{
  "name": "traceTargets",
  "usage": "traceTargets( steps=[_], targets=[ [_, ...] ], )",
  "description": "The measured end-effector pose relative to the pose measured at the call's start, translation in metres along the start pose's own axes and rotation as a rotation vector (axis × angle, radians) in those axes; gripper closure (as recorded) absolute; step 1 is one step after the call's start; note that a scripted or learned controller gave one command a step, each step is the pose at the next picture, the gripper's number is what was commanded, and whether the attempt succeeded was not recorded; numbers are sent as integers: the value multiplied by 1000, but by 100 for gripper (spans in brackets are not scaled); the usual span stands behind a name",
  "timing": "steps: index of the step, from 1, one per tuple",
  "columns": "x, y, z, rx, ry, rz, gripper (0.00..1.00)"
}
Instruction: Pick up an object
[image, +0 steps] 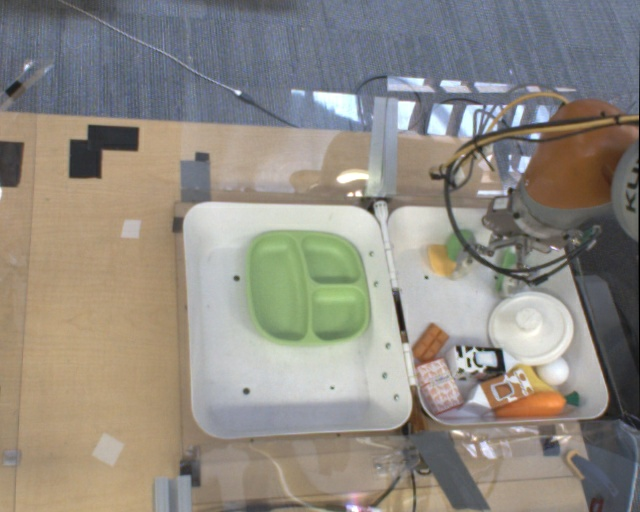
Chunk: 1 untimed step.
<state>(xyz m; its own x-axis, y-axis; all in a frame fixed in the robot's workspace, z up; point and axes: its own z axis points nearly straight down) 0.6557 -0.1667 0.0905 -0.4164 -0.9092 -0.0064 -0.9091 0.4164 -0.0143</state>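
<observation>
Wooden bench, two white bins. Gripper (522, 250) over the right bin's (597, 395) far end — finger state indiscernible; yellow object (441, 261) lies just left.

pincer (520, 262) fingers hidden under the wrist, arm (585, 160) cut off at right edge
</observation>
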Motion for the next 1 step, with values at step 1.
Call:
traceTargets(
  steps=[1],
  targets=[
    [41,-4,0,0,1,-191,0]
  ],
)
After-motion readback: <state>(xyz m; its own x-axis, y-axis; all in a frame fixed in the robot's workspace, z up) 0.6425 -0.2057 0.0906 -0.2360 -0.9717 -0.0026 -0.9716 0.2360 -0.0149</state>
